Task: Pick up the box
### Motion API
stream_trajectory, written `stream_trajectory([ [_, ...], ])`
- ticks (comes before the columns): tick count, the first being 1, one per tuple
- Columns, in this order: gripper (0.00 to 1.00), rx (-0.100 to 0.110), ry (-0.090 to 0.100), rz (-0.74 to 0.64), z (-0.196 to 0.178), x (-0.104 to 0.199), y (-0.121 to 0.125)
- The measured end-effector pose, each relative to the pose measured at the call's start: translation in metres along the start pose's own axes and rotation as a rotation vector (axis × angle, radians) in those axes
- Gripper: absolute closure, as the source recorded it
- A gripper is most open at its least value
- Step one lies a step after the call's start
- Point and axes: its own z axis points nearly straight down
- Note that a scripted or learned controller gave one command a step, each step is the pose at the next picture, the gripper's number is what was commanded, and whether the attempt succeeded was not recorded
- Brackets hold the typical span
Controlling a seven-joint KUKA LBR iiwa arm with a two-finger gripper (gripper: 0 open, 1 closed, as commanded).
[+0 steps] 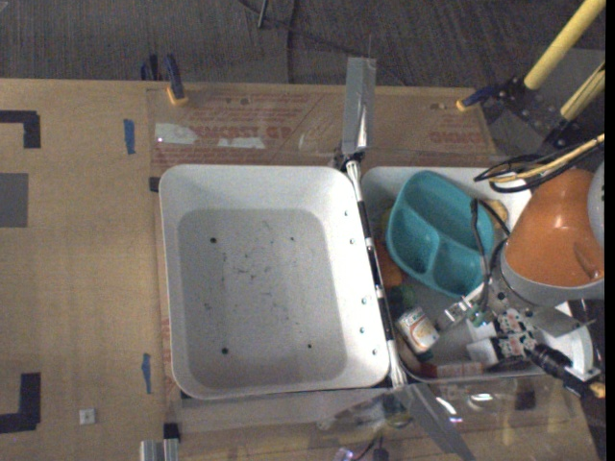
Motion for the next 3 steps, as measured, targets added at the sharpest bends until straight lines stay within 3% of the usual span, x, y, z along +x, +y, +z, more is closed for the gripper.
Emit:
stream_trajectory([
  [1, 0.0, 0.008, 0.027, 0.1, -0.173, 0.006, 0.005],
  [2, 0.0, 0.0, 0.027, 0.077, 0.006, -0.046, -0.025],
  [3, 0.0, 0.009, 0.028, 0.089, 0.007, -0.065, -0.001],
])
